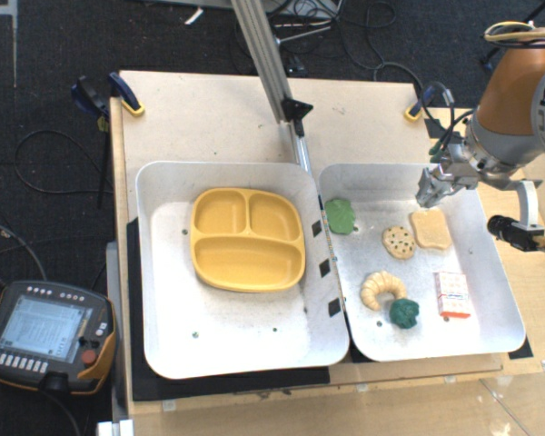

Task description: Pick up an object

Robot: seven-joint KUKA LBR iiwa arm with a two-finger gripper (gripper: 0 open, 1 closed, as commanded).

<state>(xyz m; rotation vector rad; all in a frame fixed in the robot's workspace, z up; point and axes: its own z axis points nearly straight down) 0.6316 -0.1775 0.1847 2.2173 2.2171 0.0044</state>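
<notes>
The right bin [490, 334] holds several small items: a green leafy piece [340, 215] at its left, a spotted cookie [399, 242], a tan toast slice [431, 230], a pale croissant [382, 288], a dark green lump [404, 312] and a small white and red box [452, 295]. My gripper [429, 193] hangs low at the bin's upper right, just above the toast slice's far edge. Nothing shows between its fingers.
The left bin [163, 334] carries a yellow divided plate [248, 239]. A slanted metal pole [263, 48] runs from the top down to the seam between the bins. A teach pendant [45, 334] lies off the bench at lower left.
</notes>
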